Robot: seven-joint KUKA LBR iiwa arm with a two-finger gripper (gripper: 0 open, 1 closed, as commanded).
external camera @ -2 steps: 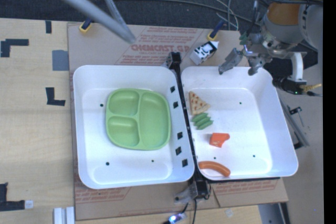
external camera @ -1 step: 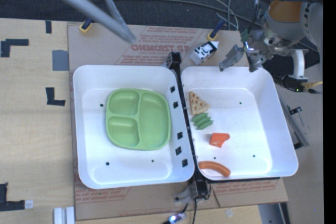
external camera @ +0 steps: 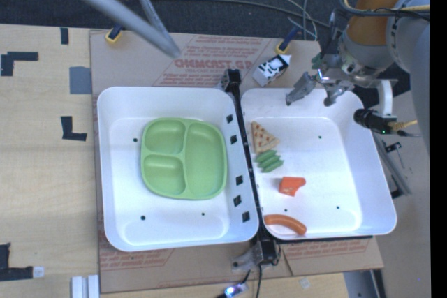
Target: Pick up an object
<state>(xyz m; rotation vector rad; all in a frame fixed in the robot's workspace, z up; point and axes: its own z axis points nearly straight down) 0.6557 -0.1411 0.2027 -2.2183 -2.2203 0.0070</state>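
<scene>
**Well clear of the targets: gripper at back rim of right bin**

Roughly, the gripper (external camera: 316,93) hangs with fingers spread and nothing between them, over the far edge of the right bin (external camera: 363,171). Every pickable thing lies toward the near-left from it: cracker wedge (external camera: 261,137) nearest, then green pod (external camera: 269,161), orange block (external camera: 291,185), sausage (external camera: 286,223) along the front wall, long axis left-right. Green plate (external camera: 184,157) sits in the left bin (external camera: 119,171). Fingertips are small and blurry.
</scene>
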